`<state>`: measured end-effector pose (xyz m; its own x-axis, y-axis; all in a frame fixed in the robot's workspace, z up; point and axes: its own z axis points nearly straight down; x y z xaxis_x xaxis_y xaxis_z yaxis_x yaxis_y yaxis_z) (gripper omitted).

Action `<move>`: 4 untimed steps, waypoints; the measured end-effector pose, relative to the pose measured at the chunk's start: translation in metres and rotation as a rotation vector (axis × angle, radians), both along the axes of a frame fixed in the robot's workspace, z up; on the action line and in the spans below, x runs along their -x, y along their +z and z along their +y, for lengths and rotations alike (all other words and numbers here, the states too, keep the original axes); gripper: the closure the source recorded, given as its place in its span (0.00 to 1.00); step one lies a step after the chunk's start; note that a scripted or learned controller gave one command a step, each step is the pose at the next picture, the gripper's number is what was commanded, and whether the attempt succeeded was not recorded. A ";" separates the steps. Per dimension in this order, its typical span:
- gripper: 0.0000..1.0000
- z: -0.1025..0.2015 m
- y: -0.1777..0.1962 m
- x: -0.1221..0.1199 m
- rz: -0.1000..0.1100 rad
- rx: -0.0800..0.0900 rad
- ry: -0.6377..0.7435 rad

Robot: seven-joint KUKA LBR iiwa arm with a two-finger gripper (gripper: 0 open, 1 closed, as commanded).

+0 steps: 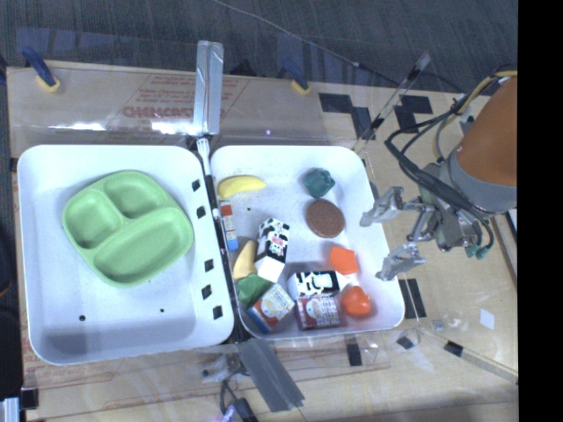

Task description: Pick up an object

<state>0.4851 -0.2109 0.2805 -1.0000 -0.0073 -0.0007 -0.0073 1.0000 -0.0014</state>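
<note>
The right bin (295, 161) holds several small items: a yellow banana (240, 185), a teal lump (319, 182), a brown round disc (325, 219), an orange block (344, 260), a red-orange ball (356, 301), two black-and-white cow-print cartons (274, 236) (315, 281), a red-labelled can (317, 311) and a green piece (253, 287). My gripper (388, 235) hangs just outside that bin's right rim, open, its two grey fingers (381, 211) spread apart with nothing between them.
The left bin (53, 323) carries a green divided plate (128, 226). A metal divider bar (208, 90) rises between the bins at the back. Black cables (422, 139) loop beside the orange-banded wrist (493, 139) on the right.
</note>
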 end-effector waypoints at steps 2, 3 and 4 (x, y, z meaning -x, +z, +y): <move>0.00 0.045 -0.171 -0.078 -0.021 0.013 0.137; 0.00 0.100 -0.169 -0.098 -0.040 0.016 0.076; 0.00 0.097 -0.174 -0.112 -0.025 0.029 0.173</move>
